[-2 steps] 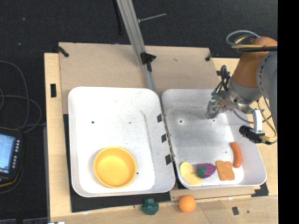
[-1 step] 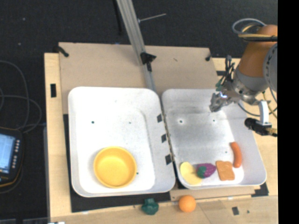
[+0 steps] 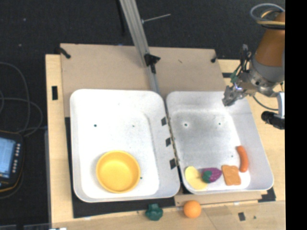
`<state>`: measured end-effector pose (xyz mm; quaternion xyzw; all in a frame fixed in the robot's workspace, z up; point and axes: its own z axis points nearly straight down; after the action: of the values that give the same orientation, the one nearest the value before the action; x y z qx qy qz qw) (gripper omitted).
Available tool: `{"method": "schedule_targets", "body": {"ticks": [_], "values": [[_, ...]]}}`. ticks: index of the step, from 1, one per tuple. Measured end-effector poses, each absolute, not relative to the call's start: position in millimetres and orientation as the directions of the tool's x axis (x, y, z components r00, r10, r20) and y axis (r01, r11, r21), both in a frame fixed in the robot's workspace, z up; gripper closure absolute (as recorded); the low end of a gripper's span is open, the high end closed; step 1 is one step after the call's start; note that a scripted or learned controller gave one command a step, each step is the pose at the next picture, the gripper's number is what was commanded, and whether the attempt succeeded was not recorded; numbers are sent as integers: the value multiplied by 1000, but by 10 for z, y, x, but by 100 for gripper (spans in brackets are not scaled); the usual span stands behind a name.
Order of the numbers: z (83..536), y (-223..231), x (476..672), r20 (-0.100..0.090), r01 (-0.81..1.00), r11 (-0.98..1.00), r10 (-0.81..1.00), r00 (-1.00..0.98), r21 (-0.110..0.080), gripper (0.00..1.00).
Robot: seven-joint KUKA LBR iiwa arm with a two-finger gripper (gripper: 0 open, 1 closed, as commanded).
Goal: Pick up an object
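Candidate objects for the pick were gathered along the near wall of the right bin (image 3: 249, 128): an orange sausage-shaped piece (image 3: 243, 158) lying against the right wall, an orange-brown block (image 3: 231, 175), a purple and green toy vegetable (image 3: 209, 175), and a pale yellow disc (image 3: 193, 177) partly under it. Their crowding against the rim was judged likely to hamper a straight descent, since the wall and the neighbouring pieces left little room on either side of each item. The gripper (image 3: 230, 97) was seen over the far right corner of that bin, well apart from the cluster and carrying nothing; whether its tips were spread or pressed together could not be told. A yellow bowl (image 3: 118, 171) was seen in the near part of the left bin (image 3: 105, 109). An orange ball (image 3: 192, 209) and a dark green toy (image 3: 154, 212) lay on the bench in front of the bins, and a metal rail (image 3: 136, 30) slanted across the far side.
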<state>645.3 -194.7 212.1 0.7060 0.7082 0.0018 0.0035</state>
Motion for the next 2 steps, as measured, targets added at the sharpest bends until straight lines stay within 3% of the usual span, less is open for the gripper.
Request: {"method": "schedule_targets", "body": {"ticks": [2], "values": [[2209,-895,6409,1,1000,6,1000,-6,1,100]]}}
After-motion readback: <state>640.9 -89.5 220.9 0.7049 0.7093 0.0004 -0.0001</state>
